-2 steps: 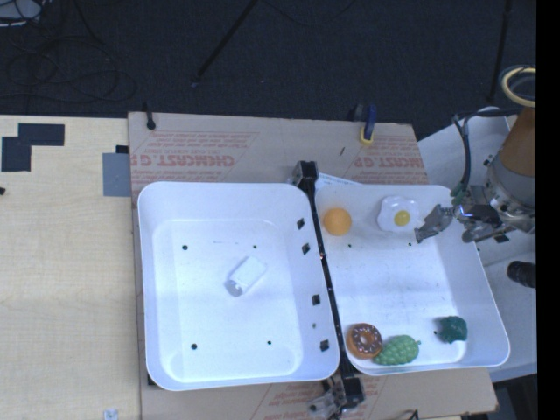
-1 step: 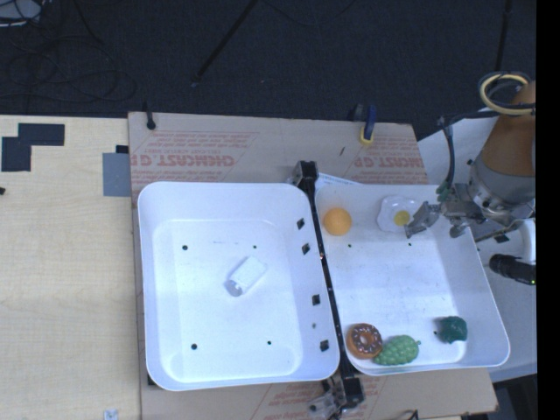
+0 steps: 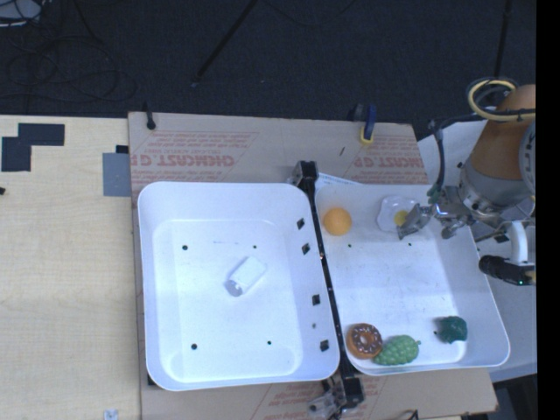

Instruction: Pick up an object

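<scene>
My gripper [image 3: 417, 221] hangs low over the back right part of the right bin [image 3: 490, 322], with the arm reaching in from the right. Just to its left lies a pale translucent object with a yellow piece [image 3: 395, 214], touching or almost touching the gripper's tip. An orange ball [image 3: 337, 221] rests at the back left of the same bin. Along that bin's front edge lie a brown frosted donut [image 3: 363, 340], a green bunch of grapes [image 3: 398, 350] and a dark green item [image 3: 452, 328]. A small white cylinder [image 3: 246, 275] lies in the middle of the left bin [image 3: 153, 234].
A black divider strip [image 3: 317, 269] runs between the two bins. Both bins sit on a cardboard sheet [image 3: 219, 151] with a blue and yellow clamp [image 3: 367, 125] at its back edge. A cable loop [image 3: 490, 94] rises above the arm at the right.
</scene>
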